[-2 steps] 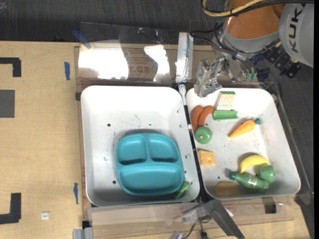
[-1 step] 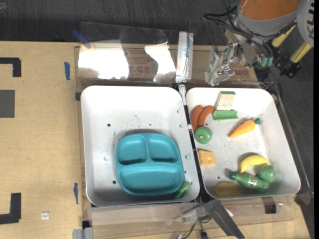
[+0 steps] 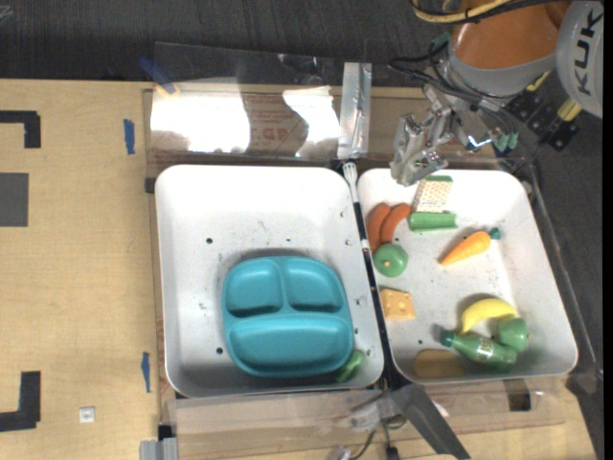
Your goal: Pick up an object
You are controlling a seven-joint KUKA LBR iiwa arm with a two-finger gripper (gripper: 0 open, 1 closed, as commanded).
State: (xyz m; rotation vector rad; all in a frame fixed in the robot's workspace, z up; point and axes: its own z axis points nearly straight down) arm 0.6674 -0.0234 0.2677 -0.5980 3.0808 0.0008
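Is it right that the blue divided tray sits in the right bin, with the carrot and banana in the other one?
Not quite. The camera view shows the blue tray in the left bin. The carrot and banana lie in the other one, the right bin.

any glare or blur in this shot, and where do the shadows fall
In the camera view, strong glare washes out the clear panel behind the left bin; the teal tray casts a soft shadow on the bin floor above it; the gripper looks slightly blurred, while the carrot stays fairly sharp.
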